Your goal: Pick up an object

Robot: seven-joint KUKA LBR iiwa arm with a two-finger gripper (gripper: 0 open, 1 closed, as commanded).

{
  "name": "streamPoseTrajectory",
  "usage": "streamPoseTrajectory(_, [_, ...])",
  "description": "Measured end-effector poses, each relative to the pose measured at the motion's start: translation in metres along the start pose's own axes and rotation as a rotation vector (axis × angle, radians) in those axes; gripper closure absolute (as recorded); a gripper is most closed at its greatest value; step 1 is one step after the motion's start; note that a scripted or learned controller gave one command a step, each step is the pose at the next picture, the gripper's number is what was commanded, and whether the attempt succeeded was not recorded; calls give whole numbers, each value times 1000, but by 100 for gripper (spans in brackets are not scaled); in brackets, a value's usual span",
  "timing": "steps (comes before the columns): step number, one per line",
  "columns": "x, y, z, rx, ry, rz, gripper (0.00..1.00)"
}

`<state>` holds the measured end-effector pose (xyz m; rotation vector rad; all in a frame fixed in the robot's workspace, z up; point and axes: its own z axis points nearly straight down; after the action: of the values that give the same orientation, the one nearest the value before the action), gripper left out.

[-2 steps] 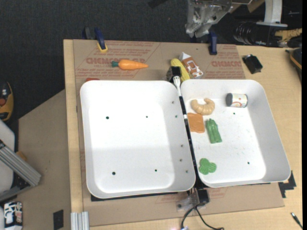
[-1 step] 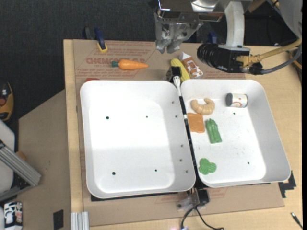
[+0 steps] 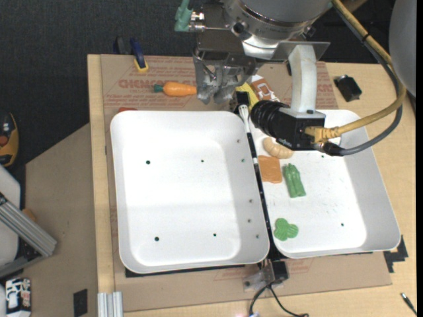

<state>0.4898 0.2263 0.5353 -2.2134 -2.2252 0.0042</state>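
So far nothing looks picked: the claw (image 3: 215, 92) hangs past the bins' far edge beside a carrot (image 3: 177, 89), its grip unreadable, while the bread (image 3: 276, 148), orange block (image 3: 270, 170) and greens (image 3: 293, 180) lie in the right bin (image 3: 360, 203).

Gripper (image 3: 217, 88) near toy carrot (image 3: 176, 89), possibly touching, beyond left bin (image 3: 132, 177)

A robotics lab is indicated: two white bins (image 3: 185, 256) are fixed on a cardboard-covered bench (image 3: 106, 71), aluminium framing (image 3: 26, 233) is seen at its left edge, and cables (image 3: 370, 121) are routed overhead.
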Motion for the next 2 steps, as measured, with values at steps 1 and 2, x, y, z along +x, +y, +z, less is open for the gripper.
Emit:
streamPoseTrajectory(1, [-2, 2, 0, -1, -1, 4, 0])
streamPoseTrajectory(2, [-1, 2, -11, -5, 1, 2, 100])
